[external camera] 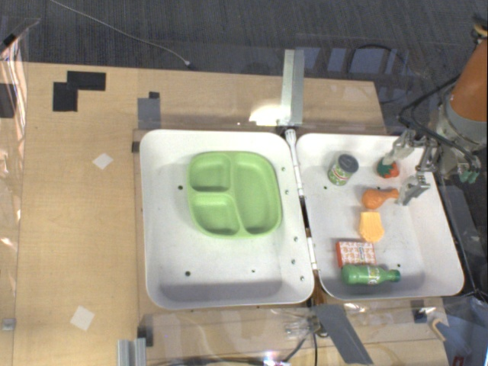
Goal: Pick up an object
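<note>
The gripper (409, 164) hangs over the upper right part of the right bin (442, 235), its two fingers spread apart with nothing between them. One finger (397, 149) stands just beside a small red and green toy (389, 169); the other finger (418, 187) ends near the thin tip of an orange toy drumstick (377, 197).

The drumstick is the likeliest thing to pick. It lies toward the lower left of the gripper, close by, with its long axis running nearly left to right across the frame, its fat end to the left and its thin end pointing at the lower finger. By my judgement the fingers, which stand one above the other in the frame, already straddle that axis crosswise, so a short shift left and down would bring them around it.

Further off in the same bin sit a small can (342, 169) toward the upper left, a yellow wedge (370, 226), a red box (357, 252) and a green bottle (367, 274) lying on its side. The left bin (164, 265) holds a green divided tray (232, 194).
</note>
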### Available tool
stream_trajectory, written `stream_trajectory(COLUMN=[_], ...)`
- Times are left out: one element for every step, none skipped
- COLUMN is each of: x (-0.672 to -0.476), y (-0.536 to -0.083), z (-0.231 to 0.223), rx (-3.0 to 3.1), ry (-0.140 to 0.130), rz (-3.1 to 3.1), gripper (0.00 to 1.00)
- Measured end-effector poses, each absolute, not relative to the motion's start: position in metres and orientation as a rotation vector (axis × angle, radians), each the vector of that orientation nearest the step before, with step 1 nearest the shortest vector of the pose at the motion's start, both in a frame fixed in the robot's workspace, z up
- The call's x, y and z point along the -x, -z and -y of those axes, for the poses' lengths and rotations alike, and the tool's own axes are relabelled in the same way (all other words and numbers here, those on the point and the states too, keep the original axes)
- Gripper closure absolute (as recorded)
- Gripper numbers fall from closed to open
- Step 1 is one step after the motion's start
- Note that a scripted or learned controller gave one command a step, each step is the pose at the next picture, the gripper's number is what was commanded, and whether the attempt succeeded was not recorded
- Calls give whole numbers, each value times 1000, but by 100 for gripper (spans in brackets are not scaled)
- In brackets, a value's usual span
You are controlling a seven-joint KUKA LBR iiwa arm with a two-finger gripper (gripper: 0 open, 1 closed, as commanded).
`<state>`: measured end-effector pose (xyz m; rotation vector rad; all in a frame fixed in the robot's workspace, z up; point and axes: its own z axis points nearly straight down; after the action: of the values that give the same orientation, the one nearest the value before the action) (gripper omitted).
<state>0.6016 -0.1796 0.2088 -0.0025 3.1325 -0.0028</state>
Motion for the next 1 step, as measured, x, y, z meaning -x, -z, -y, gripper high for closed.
stream_trajectory(x=[-562], y=[-97], z=[174], rx=[71], ry=[4], rz=[-3131], gripper=[0])
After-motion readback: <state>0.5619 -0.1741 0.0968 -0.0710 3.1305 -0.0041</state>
